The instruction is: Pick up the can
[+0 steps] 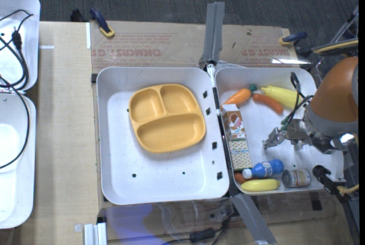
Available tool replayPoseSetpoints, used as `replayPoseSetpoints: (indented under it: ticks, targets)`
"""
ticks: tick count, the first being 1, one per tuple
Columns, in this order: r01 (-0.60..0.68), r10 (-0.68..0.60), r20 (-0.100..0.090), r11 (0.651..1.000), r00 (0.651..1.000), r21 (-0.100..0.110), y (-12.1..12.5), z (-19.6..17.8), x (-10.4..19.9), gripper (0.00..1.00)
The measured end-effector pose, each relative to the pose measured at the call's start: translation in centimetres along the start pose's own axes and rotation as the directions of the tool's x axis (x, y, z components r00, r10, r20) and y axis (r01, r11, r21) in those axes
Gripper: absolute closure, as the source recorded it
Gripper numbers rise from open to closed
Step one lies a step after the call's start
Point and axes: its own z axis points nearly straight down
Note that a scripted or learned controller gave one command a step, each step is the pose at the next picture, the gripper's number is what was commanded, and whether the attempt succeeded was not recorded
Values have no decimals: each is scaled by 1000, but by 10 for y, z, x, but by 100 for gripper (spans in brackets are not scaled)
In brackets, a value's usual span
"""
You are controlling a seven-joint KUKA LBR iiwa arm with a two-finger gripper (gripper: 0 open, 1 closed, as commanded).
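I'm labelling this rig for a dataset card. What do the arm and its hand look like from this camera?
The arm enters from the right: a bulky rounded orange section above a grey wrist housing. A black cable loops along its left side toward the wrist. The hand is small, grey bare metal, ending in thin fingers over the right bin. No lettering or markings are legible at this size.

1. Two bins (108,141) – white; the left one holds a mustard-yellow divided plate (167,117).
2. Carton (235,137), at 9 o'clock in the right bin – brown and red print above, a pale checked pattern below.
3. At 12 o'clock: orange carrot (239,96), yellow bottle (280,94), orange-red sausage (268,102).
4. At 6 o'clock: blue bottle (264,169) with white cap, yellow banana (260,184), can (296,178) – grey-brown with silvery rim.
5. Arm (337,93) – orange band, grey below.
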Motion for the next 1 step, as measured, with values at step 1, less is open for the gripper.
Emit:
replayPoseSetpoints:
  ticks: [1]
  targets:
    - [-30,30,-4,1000,1000,1,17,0,-44,0]
